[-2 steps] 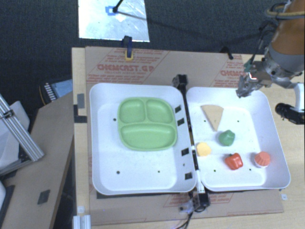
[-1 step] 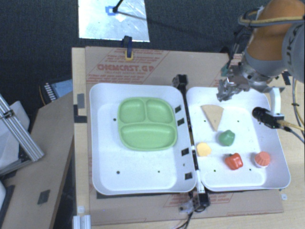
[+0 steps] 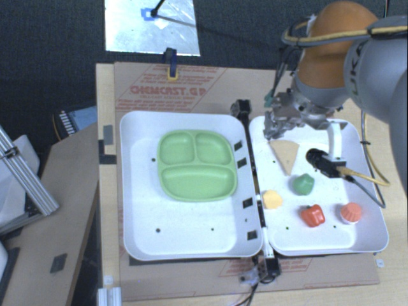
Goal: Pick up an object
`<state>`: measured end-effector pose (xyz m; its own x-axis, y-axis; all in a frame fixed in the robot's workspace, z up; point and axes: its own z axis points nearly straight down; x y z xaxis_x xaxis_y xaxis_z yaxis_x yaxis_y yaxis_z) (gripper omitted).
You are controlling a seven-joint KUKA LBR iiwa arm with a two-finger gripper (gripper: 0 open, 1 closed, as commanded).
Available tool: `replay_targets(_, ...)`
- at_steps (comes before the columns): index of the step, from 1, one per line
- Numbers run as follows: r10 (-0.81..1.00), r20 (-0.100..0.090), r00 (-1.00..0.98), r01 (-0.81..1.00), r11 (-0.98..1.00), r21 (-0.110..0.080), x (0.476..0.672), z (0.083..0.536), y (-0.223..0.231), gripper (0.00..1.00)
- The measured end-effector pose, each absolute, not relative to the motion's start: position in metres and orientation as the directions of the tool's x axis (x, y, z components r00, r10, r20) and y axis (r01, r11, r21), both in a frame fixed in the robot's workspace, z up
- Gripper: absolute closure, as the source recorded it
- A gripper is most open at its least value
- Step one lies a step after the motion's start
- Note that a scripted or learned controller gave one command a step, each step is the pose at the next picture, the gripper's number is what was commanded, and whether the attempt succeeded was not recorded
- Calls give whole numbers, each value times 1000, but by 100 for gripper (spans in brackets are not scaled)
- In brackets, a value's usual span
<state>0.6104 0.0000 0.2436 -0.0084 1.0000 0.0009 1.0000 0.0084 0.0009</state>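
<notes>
Metal hand (image 3: 275, 127) above pale cheese wedge (image 3: 285, 154), grip unclear, smooth green divided plate (image 3: 196, 166)

Arm (image 3: 376, 56) enters from the right, grey links, orange band (image 3: 335, 40) above the wrist. Wrist pitched down and leftward. Gripper (image 3: 275, 127) hangs low at the arm's left end, pointing downward.

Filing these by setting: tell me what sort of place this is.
Likely a robot test bench: a grey arm reaches over two white bins, one holding a green divided plate, the other toy food like a cheese wedge.
</notes>
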Motion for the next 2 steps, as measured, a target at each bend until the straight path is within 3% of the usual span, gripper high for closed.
replay_targets(1, 1000, 1, -8, 1000, 8, 2, 620, 230, 47, 100)
replay_targets(2, 1000, 2, -10, 1000, 10, 0, 617, 216, 105, 100)
